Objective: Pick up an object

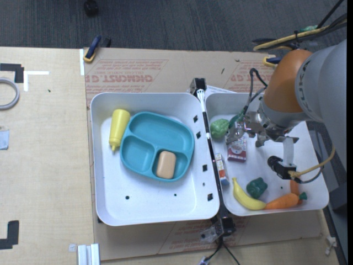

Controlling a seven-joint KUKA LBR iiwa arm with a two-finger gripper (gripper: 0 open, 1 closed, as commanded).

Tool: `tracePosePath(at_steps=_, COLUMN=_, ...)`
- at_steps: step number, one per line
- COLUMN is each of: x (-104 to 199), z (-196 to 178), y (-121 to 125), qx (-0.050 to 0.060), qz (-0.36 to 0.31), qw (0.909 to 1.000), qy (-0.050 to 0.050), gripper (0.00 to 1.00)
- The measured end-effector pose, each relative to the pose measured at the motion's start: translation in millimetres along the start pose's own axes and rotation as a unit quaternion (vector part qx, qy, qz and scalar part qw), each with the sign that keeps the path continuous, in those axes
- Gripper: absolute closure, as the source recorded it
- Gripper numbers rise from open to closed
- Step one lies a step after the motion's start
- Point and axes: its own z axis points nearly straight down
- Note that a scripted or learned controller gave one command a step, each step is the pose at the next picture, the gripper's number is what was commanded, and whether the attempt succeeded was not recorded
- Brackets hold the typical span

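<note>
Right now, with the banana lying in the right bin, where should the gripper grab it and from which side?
Grip the banana across its thick middle, coming straight down from above. It lies flat and curved along the near wall of the right bin, with the carrot touching its right end and the green toy close behind. The left half looks least crowded, so closing there seems safest.

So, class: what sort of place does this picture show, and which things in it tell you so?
Most likely a robotics lab bench set up for grasping trials. A grey arm reaches over two white bins holding toy food such as a banana and a carrot, on taped cardboard.
</note>
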Motion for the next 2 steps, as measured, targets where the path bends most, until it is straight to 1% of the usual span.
tracePosePath(at_steps=1, x=-0.4, z=-9.6, y=0.1, qx=0.000, qz=0.001, qw=1.0000, qy=0.000, gripper=1.00)
tracePosePath(at_steps=2, x=11.4, z=-123.7, y=-29.4, qx=0.000, qz=0.124, qw=0.9923, qy=0.000, gripper=1.00)
